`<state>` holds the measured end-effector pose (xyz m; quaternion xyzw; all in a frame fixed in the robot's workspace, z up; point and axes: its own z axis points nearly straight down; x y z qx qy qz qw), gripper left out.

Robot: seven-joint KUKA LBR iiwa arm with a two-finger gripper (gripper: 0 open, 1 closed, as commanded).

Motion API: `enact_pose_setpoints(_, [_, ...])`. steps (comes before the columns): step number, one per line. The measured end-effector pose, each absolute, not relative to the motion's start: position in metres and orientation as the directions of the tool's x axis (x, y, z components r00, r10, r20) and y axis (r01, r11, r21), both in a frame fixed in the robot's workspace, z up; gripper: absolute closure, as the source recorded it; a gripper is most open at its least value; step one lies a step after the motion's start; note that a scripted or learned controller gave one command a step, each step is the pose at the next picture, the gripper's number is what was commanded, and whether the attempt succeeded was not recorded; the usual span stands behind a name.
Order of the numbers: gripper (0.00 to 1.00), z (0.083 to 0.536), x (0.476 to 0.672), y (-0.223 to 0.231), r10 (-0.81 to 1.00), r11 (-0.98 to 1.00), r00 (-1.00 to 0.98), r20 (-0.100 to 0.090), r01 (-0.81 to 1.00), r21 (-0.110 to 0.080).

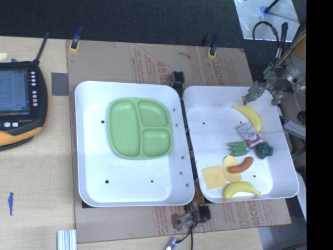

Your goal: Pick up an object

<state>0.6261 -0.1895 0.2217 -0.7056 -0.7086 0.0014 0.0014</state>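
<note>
Green divided plate [140, 127], left bin [88, 139]

Far left on the bench, a teach pendant [20, 104]; at the cardboard's [156, 61] far edge, two blue clamps [76, 38].

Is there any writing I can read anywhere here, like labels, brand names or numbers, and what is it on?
Nothing here reads clearly.
Cardboard sheet under the bins: red printed lettering, too blurred to read.
Small pink packet in the right bin: print too small to read.
Handheld controller at the left: screen text too small to read.
</note>
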Motion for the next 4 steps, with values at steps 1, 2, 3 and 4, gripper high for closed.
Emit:
enact_pose_setpoints(1, [0.00, 0.094, 0.543, -0.186, 1.000, 0.005, -0.005, -0.002, 1.000, -0.001])
enact_pose_setpoints(2, [1.00, 0.106, 0.545, -0.189, 1.000, 0.007, -0.007, -0.009, 1.000, 0.003])
enact_pose_setpoints(3, [0.00, 0.106, 0.545, -0.189, 1.000, 0.007, -0.007, -0.009, 1.000, 0.003])
enact_pose_setpoints(4, [0.00, 0.096, 0.598, -0.180, 1.000, 0.006, -0.006, -0.005, 1.000, 0.005])
